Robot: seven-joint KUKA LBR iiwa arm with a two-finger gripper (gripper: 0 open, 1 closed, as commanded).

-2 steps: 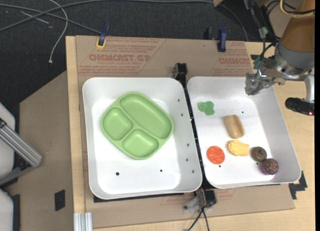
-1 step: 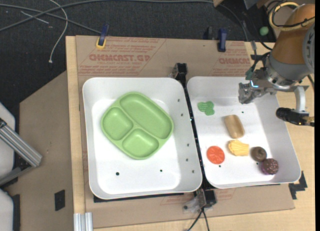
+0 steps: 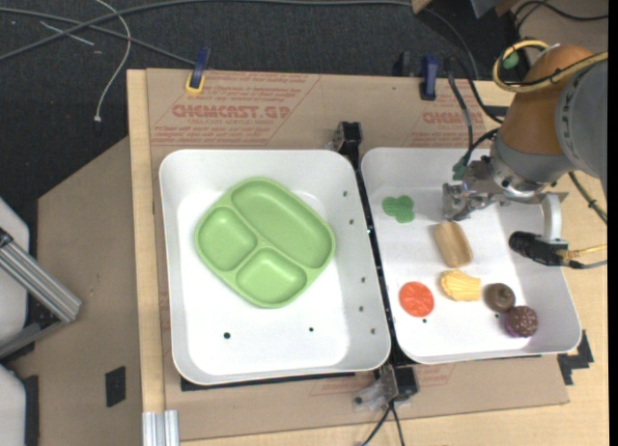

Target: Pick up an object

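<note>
Cardboard-topped bench (image 3: 145,241) bears two white bins (image 3: 193,338), perhaps over dark carpet (image 3: 58,97).

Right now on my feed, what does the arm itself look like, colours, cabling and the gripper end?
The arm is grey with a rounded orange band above the wrist. A yellow-and-black cable loop sits on top of the band, and dark cables run down beside it. The gripper is a small grey metal assembly over the right bin.

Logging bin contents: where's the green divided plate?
In the left bin, the green divided plate lies slightly above centre, apart from the right bin's food items.
</note>
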